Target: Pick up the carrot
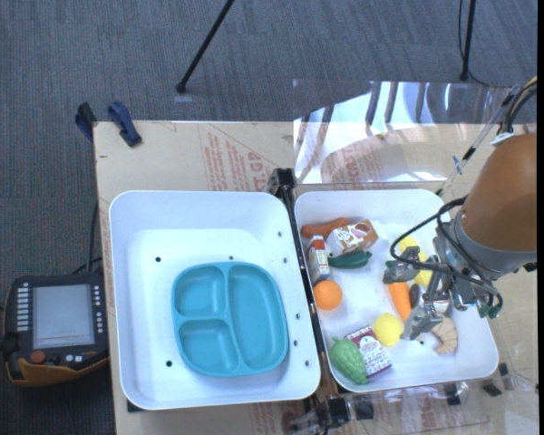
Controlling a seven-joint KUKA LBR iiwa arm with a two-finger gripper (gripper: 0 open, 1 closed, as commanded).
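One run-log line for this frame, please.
gripper: over right bin | carrot: lying beside it, not held | stage: approaching

The arm [499, 211] is a rounded orange dome above a grey wrist ring. Black cables loop off the wrist. Below it the hand [423, 320] is dark grey metal with small fittings and two fingers.

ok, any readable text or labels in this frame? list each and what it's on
None can be read for certain.
Cardboard sheet under the bins: red print, upside down and too blurred to read.
Red carton: label too small.
Small bottle: label too small.
Packaged snack: print blurred.
Pendant screen left of the bench: nothing legible.
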